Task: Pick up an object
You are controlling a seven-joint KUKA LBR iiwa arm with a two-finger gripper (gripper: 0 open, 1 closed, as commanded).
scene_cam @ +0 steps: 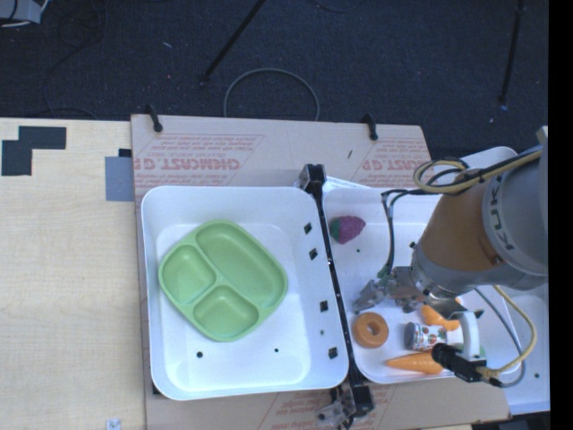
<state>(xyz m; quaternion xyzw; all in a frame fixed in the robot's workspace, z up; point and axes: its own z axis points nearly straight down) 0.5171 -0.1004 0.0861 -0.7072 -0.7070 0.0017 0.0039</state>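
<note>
Orange doughnut (370,330) just below-left of pincer (380,292), carrot (414,362) and small can (421,336) close right, purple toy (347,228) above; pincer state unreadable, likely hovering to choose.

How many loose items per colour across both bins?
Green: 1, divided plate in the left bin
Purple: 1, purple toy with green end
Orange: 3, donut, carrot, orange piece partly under the arm
White: 1, small bottle
Total: 6
</note>
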